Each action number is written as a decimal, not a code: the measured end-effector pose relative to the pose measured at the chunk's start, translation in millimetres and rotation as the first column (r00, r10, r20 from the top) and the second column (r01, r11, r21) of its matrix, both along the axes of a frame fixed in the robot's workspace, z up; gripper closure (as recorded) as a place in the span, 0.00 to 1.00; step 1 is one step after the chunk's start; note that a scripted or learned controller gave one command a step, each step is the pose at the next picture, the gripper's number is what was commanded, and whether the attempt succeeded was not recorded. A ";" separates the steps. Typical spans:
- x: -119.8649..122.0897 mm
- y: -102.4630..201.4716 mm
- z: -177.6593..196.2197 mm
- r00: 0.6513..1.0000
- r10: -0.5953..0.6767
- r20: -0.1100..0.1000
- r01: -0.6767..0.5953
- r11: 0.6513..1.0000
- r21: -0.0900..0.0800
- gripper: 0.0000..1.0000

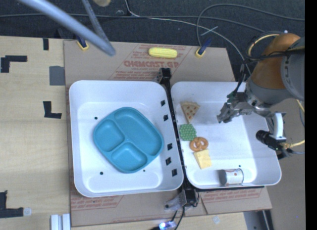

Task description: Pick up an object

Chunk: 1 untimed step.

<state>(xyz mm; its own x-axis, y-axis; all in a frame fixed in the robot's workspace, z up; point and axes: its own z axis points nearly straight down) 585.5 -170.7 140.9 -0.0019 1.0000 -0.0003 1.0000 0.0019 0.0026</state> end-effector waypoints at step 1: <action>1.9 -6.9 45.1 1.000 -0.001 0.001 0.001 1.000 -0.001 1.00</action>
